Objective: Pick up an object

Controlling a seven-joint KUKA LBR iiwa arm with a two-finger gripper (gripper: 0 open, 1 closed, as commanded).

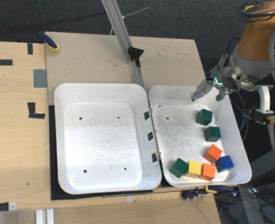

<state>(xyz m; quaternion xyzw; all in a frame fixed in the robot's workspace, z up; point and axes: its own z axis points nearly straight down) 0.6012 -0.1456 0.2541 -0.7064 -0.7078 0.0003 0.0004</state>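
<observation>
My gripper (209,92) hangs over the far edge of the right bin (174,101), open, with nothing between its fingers. Just below it lies a dark green cube (204,116), and a second green cube (212,134) sits a little nearer. Toward the bin's front right are an orange cube (214,153) and a blue cube (225,163). Along the front wall lie a green cube (179,167), a yellow cube (194,168) and another orange cube (208,171), side by side.
The left bin (100,136) sits beside the right one. A slanted metal pole (121,27) with a black clamp (136,53) runs down to the seam between the bins. A blue and yellow clip (48,40) lies at the bench's far left.
</observation>
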